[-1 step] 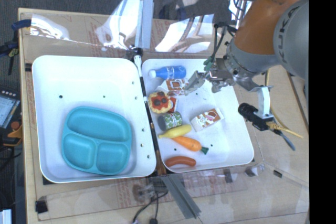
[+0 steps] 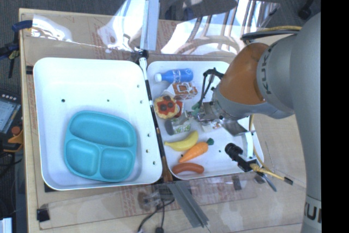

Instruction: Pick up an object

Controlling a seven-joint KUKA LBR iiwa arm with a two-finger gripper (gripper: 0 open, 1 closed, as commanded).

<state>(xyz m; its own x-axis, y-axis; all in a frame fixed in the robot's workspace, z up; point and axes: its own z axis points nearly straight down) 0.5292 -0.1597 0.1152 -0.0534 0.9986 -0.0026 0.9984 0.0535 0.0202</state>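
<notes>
The right bin (image 2: 218, 162) holds all the loose things, and the yellow banana (image 2: 184, 142) lying near its middle serves as the mark for the rest. Touching the banana at its lower right, an orange carrot (image 2: 194, 151) lies at a slant. Just below the banana, past the carrot, a red-brown sausage (image 2: 188, 169) lies along the bin's near wall. Directly above the banana sits a small grey item with a green label (image 2: 180, 126); what it is cannot be told. Above the banana beyond that lies a round toy pizza (image 2: 167, 107), then an orange-and-white packet (image 2: 184, 90), and farthest up from the banana a blue bottle (image 2: 175, 75) on its side, its white cap pointing left.

The gripper (image 2: 203, 114) hangs above and slightly right of the banana, low over the bin floor, just beside the grey item. Whether its jaws are apart or together cannot be told, and nothing can be seen held in it. The grey arm (image 2: 283, 79), with its orange band, reaches toward the banana from the right.

Well left of the banana, across the wall between the two, the left bin (image 2: 54, 76) holds a turquoise three-compartment plate (image 2: 101, 144).
</notes>
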